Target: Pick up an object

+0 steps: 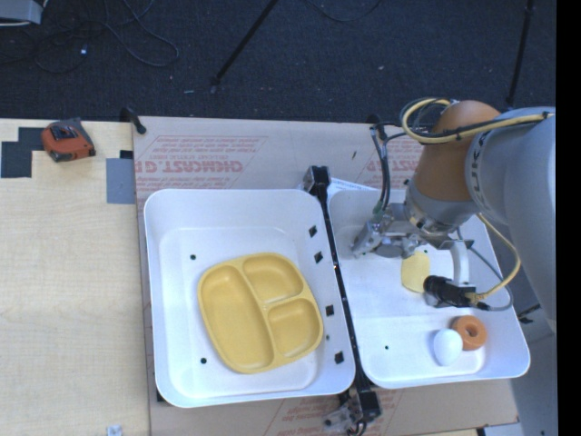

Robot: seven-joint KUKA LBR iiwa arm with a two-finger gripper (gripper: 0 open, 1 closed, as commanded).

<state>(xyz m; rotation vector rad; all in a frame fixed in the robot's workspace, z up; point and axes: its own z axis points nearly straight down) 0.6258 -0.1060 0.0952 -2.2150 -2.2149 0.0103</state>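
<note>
Gripper (377,239) near yellow piece (416,272) (egg (447,346), ring (470,331) apart).

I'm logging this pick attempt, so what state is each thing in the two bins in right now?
Yellow three-compartment plastic tray: lying flat in the left white bin, right side up, nothing in its compartments.
Pale yellow block: on the floor of the right white bin, beside the gripper.
Small orange ring: lying flat, touching the white ball.
White ball: resting near the bin's front corner.
</note>
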